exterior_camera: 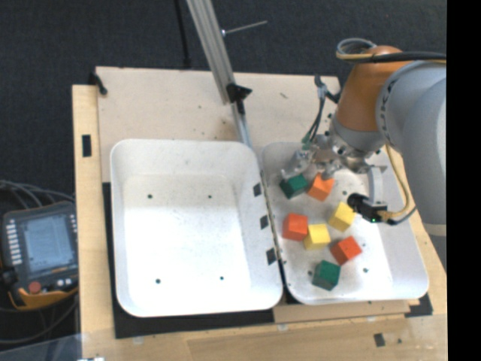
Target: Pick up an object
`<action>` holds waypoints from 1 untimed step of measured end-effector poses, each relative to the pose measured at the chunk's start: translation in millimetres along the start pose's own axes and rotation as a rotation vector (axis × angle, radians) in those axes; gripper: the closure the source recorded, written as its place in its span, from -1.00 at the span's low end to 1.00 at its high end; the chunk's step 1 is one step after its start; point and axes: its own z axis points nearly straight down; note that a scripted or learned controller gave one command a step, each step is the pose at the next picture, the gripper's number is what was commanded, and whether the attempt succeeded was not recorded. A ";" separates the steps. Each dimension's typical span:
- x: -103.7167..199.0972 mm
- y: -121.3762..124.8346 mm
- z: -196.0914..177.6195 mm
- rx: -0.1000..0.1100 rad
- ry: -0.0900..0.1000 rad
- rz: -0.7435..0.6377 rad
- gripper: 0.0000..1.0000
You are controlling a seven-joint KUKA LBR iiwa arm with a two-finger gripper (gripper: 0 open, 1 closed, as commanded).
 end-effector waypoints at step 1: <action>-1.7 0.8 -9.8 -0.003 -0.002 0.004 1.00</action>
